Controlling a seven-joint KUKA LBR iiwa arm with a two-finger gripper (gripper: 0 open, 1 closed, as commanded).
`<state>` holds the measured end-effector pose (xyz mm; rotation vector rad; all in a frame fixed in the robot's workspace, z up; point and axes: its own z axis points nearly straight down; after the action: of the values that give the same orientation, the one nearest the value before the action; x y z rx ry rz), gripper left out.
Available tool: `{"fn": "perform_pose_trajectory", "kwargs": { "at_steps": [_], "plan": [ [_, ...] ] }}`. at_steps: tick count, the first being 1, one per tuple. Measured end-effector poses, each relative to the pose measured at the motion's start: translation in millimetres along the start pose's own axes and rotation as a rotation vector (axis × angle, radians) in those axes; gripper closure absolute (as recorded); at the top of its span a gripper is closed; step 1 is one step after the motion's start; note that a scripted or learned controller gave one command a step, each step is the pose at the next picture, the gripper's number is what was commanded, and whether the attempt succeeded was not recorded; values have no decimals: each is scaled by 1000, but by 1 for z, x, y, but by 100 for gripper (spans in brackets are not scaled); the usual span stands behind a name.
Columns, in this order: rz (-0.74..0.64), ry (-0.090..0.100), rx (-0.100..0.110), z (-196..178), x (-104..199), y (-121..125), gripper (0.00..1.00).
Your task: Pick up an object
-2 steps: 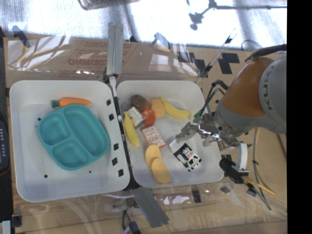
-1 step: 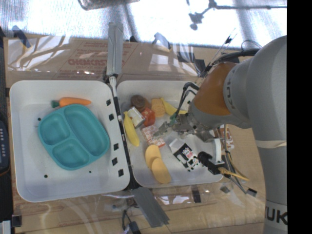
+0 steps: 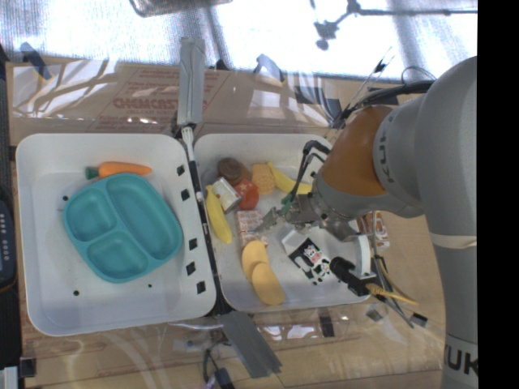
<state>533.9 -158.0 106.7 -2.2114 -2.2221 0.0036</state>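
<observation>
Camera view looks down on the right bin, where toy food lies: a banana, a tomato, yellow slices and a cow-print carton. The gripper hangs low among them; whether it is clenched cannot be told. A teal tray and carrot sit in the left bin.

Tray in left bin, carrot behind; banana etc. in right bin.
</observation>
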Motion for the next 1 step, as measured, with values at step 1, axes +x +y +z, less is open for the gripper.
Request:
{"fn": "perform_pose_trajectory", "kwargs": {
  "at_steps": [1],
  "plan": [
    [-103,-7,-17,12,51,-29,0]
  ]
}}
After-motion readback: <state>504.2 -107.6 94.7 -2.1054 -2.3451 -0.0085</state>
